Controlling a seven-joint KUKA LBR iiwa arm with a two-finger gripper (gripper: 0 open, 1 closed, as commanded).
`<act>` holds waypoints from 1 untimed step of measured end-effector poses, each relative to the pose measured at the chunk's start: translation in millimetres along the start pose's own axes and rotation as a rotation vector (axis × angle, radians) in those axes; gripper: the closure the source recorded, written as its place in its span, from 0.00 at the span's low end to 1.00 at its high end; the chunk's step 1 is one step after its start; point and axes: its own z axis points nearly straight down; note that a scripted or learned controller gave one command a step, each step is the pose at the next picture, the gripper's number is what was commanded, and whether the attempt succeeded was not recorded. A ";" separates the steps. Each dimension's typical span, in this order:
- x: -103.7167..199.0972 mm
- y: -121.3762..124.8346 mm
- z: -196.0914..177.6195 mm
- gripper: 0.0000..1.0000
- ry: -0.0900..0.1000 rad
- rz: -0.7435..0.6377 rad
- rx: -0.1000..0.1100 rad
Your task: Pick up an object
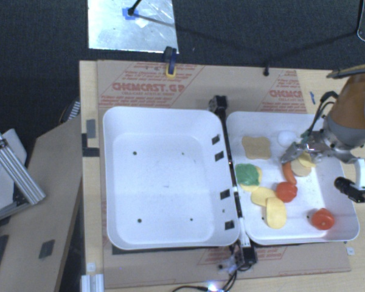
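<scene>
We see a tabletop [134, 78] from above, carrying 2 shallow white bins side by side. The left bin [164, 175] holds nothing we can make out. The right bin [340, 227] holds a scatter of toy food: a tan bread slice [256, 146], a white ball [286, 138], a green leafy piece [247, 174], 2 yellow pieces [269, 204], a round red tomato-like piece [286, 191], a thin orange carrot-like piece [288, 173], a pale round slice [302, 166] and another red piece [322, 218] near the bin's front right corner. The grey arm with its orange band [356, 99] reaches in from the right, and the gripper [304, 151] sits low over the back right part of the right bin, just beside the white ball and right above the pale round slice. We cannot tell whether the fingers are open or closed, as they blur together against the objects below. Nothing is visibly lifted or held between them. We judge the task to be at the reaching stage: the arm is down among the objects, with the pale slice or the carrot-like piece the likeliest target, but the grasp and the lift are not yet shown as done.
</scene>
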 end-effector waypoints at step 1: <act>21.6 -20.3 5.2 0.00 -0.005 0.000 -0.009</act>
